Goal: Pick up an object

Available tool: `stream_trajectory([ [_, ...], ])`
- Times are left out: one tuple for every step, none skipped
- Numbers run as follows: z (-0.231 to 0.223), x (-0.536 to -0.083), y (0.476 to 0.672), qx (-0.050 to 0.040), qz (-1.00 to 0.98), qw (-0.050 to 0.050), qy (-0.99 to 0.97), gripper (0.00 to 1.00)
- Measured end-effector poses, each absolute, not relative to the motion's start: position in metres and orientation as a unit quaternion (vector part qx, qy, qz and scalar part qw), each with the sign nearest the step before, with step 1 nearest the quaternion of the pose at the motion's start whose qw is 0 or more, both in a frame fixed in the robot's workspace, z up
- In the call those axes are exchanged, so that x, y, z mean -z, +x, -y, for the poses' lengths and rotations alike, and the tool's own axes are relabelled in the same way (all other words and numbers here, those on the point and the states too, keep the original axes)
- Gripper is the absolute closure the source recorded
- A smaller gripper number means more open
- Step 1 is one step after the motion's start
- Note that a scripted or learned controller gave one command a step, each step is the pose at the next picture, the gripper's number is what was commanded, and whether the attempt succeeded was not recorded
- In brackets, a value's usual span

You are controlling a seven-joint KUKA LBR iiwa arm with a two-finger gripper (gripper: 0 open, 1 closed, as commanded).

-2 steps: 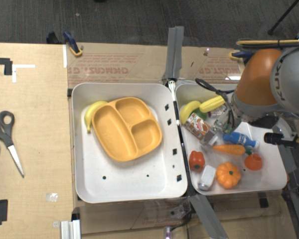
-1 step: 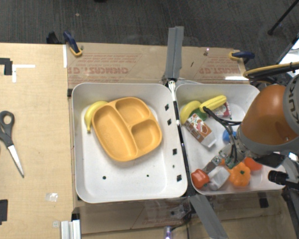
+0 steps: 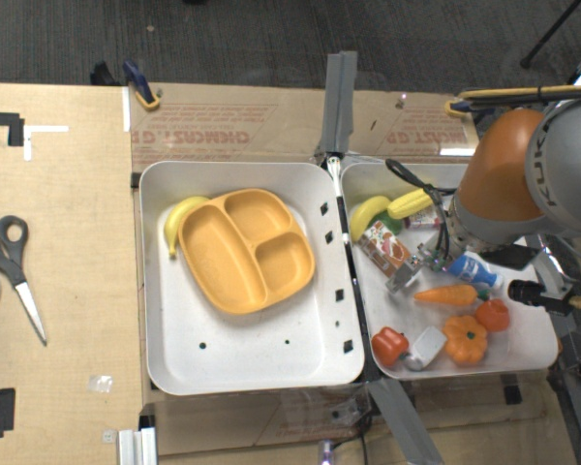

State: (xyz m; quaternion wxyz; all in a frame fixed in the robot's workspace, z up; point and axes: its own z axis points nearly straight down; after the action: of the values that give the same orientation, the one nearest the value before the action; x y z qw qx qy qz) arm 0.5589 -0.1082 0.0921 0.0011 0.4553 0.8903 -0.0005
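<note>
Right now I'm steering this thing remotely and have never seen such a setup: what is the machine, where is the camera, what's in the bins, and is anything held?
One fixed camera looks down at a slant on a bench with two shallow white bins. The grey arm with the orange band reaches in from the right.

The left bin holds a yellow divided plate with a banana at its left edge.

The right bin holds toy food: a banana, a corn cob, a snack packet, a blue bottle, a carrot, a tomato, a pumpkin, a red pepper and a small grey item.

The gripper is low beside the packet. I cannot tell whether it holds anything.

Scissors lie on the bench at left.
</note>
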Motion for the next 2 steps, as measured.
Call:
stream_trajectory([
  [0.116, -0.093, 0.598, 0.0005, -0.841, 0.001, 0.541, 0.0],
  [0.104, -0.091, 0.561, 0.001, -0.802, -0.001, 0.598, 0.0],
])
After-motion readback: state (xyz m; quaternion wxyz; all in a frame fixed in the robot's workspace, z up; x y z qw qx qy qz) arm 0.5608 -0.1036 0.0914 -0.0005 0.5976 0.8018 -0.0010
